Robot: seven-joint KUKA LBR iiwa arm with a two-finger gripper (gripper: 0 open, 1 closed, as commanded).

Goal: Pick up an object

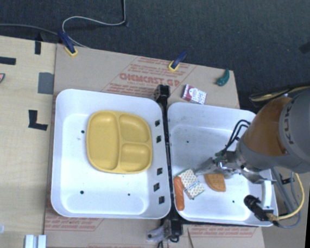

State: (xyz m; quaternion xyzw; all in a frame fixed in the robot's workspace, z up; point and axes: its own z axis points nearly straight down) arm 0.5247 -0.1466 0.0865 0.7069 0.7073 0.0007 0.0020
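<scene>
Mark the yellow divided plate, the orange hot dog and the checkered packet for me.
yellow divided plate (119,142), camera view, on its central ridge.
orange hot dog (179,194), camera view, middle of its length.
checkered packet (191,183), camera view, centre of its top face.

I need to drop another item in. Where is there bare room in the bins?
Left bin: bare floor below the yellow tray. Right bin: bare above the gripper. Crowded around the sausage, packet and bun.
</scene>
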